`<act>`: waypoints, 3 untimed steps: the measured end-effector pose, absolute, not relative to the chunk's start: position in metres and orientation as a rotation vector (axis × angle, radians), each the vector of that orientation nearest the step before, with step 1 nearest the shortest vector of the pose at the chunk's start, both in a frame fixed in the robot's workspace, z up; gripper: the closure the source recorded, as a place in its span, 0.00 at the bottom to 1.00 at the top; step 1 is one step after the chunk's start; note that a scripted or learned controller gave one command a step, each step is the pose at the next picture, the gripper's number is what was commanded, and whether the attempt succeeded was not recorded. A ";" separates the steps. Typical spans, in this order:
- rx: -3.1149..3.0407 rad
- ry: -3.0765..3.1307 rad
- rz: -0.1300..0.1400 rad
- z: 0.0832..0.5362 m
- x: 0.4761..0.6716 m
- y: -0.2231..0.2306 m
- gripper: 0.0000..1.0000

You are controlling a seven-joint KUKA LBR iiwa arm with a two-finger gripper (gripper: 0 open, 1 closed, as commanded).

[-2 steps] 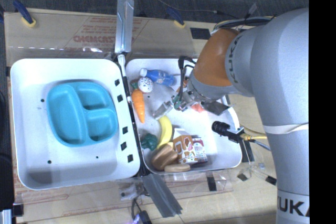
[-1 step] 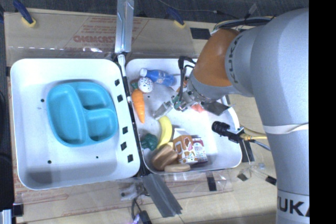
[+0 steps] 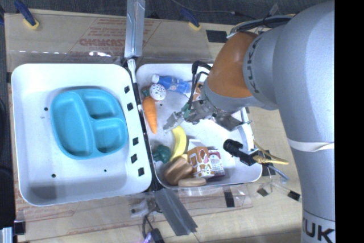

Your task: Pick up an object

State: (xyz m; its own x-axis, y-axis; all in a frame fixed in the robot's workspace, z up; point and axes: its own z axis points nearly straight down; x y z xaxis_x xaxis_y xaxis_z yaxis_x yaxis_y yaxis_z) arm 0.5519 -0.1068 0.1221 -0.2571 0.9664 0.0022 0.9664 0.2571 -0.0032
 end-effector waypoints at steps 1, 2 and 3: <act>-1.622 -2.687 0.001 0.107 0.532 -0.116 0.00; -1.067 -2.957 -0.001 0.093 0.529 -0.107 0.00; -1.060 -2.961 -0.002 0.103 0.530 -0.107 1.00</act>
